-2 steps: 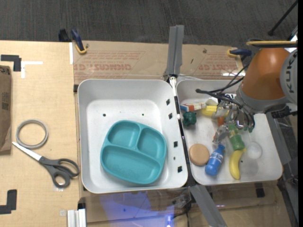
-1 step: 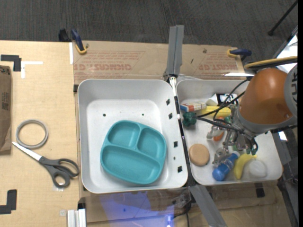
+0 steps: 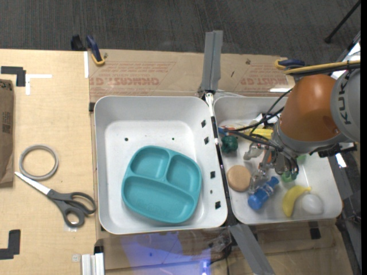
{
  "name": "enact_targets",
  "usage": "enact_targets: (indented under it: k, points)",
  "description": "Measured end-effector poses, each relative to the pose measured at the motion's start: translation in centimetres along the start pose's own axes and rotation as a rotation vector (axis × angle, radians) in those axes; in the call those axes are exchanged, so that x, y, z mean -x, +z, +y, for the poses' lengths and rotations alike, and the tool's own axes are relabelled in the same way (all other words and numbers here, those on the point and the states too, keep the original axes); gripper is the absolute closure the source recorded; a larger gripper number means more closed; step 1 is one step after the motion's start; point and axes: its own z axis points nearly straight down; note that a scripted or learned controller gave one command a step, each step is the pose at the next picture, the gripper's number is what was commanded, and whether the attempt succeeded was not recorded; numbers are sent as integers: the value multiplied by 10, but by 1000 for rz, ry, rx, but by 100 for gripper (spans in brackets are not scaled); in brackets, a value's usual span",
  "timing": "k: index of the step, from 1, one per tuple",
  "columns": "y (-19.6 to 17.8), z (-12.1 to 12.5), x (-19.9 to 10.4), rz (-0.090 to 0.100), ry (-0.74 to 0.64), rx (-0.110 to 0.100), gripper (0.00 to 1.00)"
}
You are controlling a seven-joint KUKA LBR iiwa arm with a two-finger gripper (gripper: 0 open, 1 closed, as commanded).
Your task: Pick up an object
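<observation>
At the near edge of the cardboard-covered desk (image 3: 51,73), a pair of grey-handled scissors (image 3: 60,198) lay flat, with a roll of clear tape (image 3: 38,161) just beyond it. The left bin (image 3: 109,119), a shallow white tray with rounded corners, carried a teal plastic plate (image 3: 162,183) divided into three compartments, lying tilted toward the near wall. The right bin (image 3: 330,171) carried several small objects. Nearest lay a curved yellow banana (image 3: 292,200) touching a smooth white egg-shaped object (image 3: 311,203), and a blue and clear plastic bottle (image 3: 262,192) lying on its side. Just beside the bottle, toward the dividing wall, lay a round tan object with a matte surface (image 3: 238,177). The gripper (image 3: 269,164) hung directly over the upper end of the bottle; whether the jaws were wide, narrow or clamped on anything could not be told, as the metal parts overlapped the bottle. A small green object (image 3: 289,173) lay near the gripper. Farther back sat a dark green rounded object (image 3: 229,144) and a yellow item (image 3: 261,133) under black cables. The arm's glossy orange band (image 3: 307,107) rose above.
</observation>
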Motion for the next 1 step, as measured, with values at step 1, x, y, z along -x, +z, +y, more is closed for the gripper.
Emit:
enact_targets:
  k: [1]
  points:
    - [0,-13,-62,3,81,0,0]
